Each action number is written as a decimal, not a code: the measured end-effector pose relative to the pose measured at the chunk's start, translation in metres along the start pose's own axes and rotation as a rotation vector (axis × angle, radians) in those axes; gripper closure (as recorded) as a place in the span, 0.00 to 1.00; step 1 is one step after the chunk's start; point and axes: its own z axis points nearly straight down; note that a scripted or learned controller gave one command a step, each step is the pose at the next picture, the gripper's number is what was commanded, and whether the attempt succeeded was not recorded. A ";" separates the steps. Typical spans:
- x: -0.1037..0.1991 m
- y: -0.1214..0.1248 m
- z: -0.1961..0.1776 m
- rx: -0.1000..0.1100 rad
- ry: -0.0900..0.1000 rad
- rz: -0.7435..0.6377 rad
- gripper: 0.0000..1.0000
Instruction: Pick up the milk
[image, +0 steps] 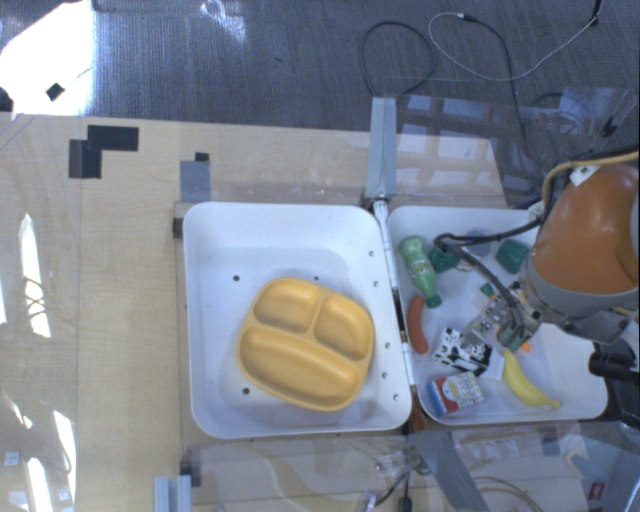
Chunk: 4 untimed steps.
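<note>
Two white bins side by side on the tabletop (110, 330). Left bin (215, 300) holding a yellow divided plate (305, 342), three sections, sitting a bit toward the near right part of the bin.

Right bin (590, 400) way busier. Green bottle (420, 268) lying near the far left corner, tilted. Red sausage-looking thing (416, 324) just below it, hugging the left wall. Black-and-white patterned milk carton (464, 350) lying around the middle of the bin, cow-spot look. Small red, white and blue carton (457, 392) just in front of that, close to the near wall. Yellow banana (522, 380) to the right of both, near the front edge. Something teal (512, 254) up by the far wall, partly tucked behind the arm, hard to make out.

Grey arm with the orange band (590, 235) coming in from the right, covering a good chunk of that bin. Gripper (503, 322) down low over the middle of the bin, just right of the milk carton and right above the top end of the banana. Can't tell if spread or pressed together, too cluttered and blurry around the tip. Milk carton looking flat on the bin floor, beside the gripper, nothing clearly pinched.

Black cable (470, 252) looping off the wrist toward the green bottle.
</note>
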 end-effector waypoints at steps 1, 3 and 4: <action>0.000 0.000 0.000 0.000 0.000 0.000 0.00; -0.020 -0.015 0.078 -0.008 -0.008 -0.067 1.00; 0.003 0.007 -0.077 -0.001 -0.001 0.391 1.00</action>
